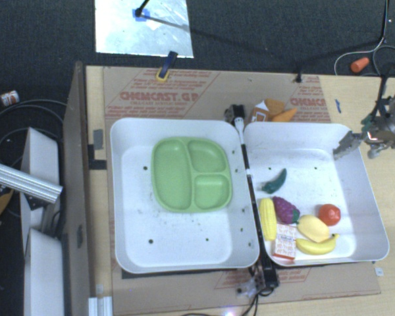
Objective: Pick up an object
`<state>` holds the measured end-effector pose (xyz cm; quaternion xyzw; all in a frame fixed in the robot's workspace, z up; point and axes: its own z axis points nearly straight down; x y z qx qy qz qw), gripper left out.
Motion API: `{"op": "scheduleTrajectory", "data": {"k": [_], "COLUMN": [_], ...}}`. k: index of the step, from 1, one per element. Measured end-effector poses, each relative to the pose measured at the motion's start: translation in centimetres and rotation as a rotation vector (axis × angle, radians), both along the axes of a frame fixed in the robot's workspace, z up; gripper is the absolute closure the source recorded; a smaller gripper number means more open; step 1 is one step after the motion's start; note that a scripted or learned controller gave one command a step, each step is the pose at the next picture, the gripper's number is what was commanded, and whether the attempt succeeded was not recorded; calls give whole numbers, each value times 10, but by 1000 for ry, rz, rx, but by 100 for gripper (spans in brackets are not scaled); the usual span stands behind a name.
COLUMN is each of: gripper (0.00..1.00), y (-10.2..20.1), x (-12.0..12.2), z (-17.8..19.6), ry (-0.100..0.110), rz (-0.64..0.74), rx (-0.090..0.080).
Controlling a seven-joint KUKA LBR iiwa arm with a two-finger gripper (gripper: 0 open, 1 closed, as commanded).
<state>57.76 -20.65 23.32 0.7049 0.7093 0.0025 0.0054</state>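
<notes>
Nearest to me, along the near wall of the right bin (372, 206), sits a cluster of toy food: a banana (316, 245) lying on its side, a small printed packet (285, 241) just left of it, a lemon (313, 228) touching the banana's far edge, a corn cob (267, 218) standing lengthwise beside the divider, a bunch of purple grapes (286, 209) and a red tomato (328, 213). All 6 sit close together, several of them touching. A little farther in, a dark green pepper (274, 181) lies alone on bare bin floor, well apart from the pile.

To the left, the left bin (135, 242) holds 1 green divided plate (190, 175), lying flat.

Farther still, at the right bin's far right rim, the gripper (359, 139) hangs over the edge; I cannot tell how its fingers are set, and nothing shows between them.

My guess is that the pepper is the easiest pick: light, probably hollow plastic, stiff and a bit slick, with room all round it. Closing across its narrow middle should hold better than the tapering ends. The round tomato and lemon look likelier to squirt out, and the flat packet offers little to pinch.
</notes>
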Motion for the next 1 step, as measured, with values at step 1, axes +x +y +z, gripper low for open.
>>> {"op": "scheduleTrajectory", "data": {"k": [1], "gripper": [0], "y": [65], "x": [-36], "z": [-154], "ry": [12], "rz": [0], "rx": [6]}}
